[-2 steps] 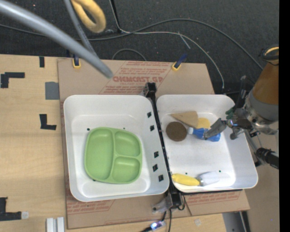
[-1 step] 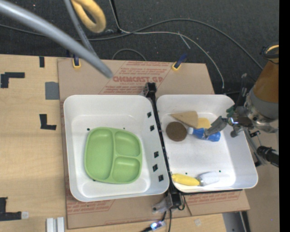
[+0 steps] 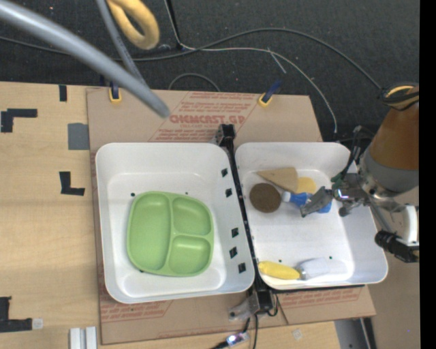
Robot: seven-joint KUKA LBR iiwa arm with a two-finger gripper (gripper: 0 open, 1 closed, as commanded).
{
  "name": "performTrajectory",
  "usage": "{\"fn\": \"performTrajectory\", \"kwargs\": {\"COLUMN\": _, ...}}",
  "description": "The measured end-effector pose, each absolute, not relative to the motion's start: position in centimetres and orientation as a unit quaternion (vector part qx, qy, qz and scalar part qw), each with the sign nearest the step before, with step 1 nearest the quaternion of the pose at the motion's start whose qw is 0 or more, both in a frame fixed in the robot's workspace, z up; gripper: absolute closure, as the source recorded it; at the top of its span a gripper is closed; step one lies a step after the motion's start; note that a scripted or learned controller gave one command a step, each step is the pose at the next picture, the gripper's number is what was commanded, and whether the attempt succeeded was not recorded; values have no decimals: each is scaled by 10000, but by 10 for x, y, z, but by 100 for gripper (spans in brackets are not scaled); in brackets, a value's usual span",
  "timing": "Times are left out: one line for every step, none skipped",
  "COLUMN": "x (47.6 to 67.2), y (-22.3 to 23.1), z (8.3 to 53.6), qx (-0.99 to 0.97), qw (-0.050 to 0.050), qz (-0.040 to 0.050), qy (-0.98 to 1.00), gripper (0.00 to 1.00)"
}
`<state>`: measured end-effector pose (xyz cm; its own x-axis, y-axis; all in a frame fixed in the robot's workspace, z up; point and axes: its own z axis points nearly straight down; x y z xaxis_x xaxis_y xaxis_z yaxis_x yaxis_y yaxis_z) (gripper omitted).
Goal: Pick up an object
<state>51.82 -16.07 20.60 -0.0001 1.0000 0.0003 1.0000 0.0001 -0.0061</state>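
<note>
The right bin point(image 3: 361, 262) holds a brown round disc point(image 3: 265, 198), a tan wedge point(image 3: 281, 178), a yellow piece point(image 3: 306, 185), a blue-and-white object point(image 3: 304, 198), a yellow banana-like object point(image 3: 279, 271) and a pale grey-white object point(image 3: 320, 267). My gripper point(image 3: 317, 204) reaches in from the right, low over the bin, its dark fingers right at the blue object. The view does not show whether anything sits between them.
The left bin point(image 3: 109, 170) holds a green divided plate point(image 3: 170, 233). A black divider point(image 3: 235, 204) with clips runs between the bins. Cables and a yellow clamp point(image 3: 133, 20) lie behind on the dark floor. The arm's wrist point(image 3: 395, 153) stands over the right bin's right edge.
</note>
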Motion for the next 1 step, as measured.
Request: {"fn": "performTrajectory", "kwargs": {"x": 508, "y": -157, "z": 156, "qx": -7070, "qw": 32, "qz": 21, "qy": -7072, "gripper": 0}}
